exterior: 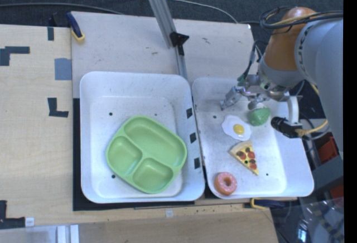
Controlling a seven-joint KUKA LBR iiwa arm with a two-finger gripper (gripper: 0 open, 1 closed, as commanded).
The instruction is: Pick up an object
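Objects for picking lay in the right bin (290, 178), and you could have read them from the near edge outward. Nearest you, at the bin's six o'clock, sat a pink donut (226, 183) against the front rim. Just beyond it, toward one o'clock of the donut, lay a pizza slice (245, 156) with its point aimed at the near right. Farther on was a fried egg (236, 127), and at its two o'clock a green rounded piece (259, 116), which sat close to the egg.

The gripper (241, 98) hung over the far half of that bin, at about eleven o'clock of the green piece. Its two fingers stood apart, the left tip (227, 102) reaching toward the bin's far left and the other close above the green piece. You saw nothing between them. The arm (312, 52) came in from three o'clock, its orange band (284, 41) bent over the wrist, grey body filling the upper right.

In the left bin (92, 125) a green divided tray (146, 154) lay slightly turned, near the front. Beyond both bins a metal pole (159, 2) slanted toward twelve o'clock.
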